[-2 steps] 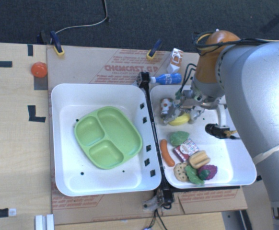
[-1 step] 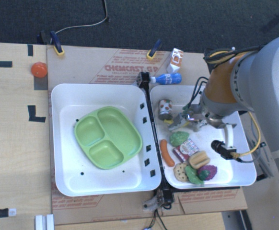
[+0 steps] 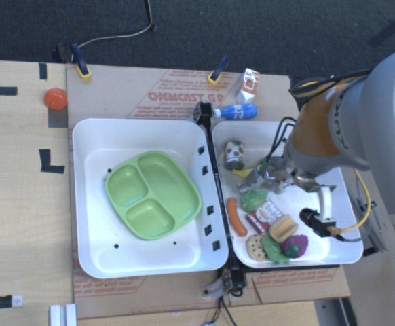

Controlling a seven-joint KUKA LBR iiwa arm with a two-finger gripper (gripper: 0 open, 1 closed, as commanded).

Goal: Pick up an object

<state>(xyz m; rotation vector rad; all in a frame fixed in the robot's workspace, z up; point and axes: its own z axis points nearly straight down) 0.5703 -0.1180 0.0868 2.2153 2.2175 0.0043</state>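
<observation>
From the overhead camera view, the gripper point(image 3: 265, 173) hangs low inside the right bin point(image 3: 343, 250), and whether its jaws stand open or closed cannot be told, since the wrist hides them. Just below the jaws lies a green leafy toy point(image 3: 254, 199); just to their left sits a yellowish piece point(image 3: 243, 174), and up-left of them a small can point(image 3: 234, 153). Further below the jaws lie an orange carrot point(image 3: 236, 216), a cookie point(image 3: 255, 247), and a purple piece point(image 3: 295, 245). Far left of the jaws, the left bin point(image 3: 89, 250) holds a green divided tray point(image 3: 153, 193).
</observation>
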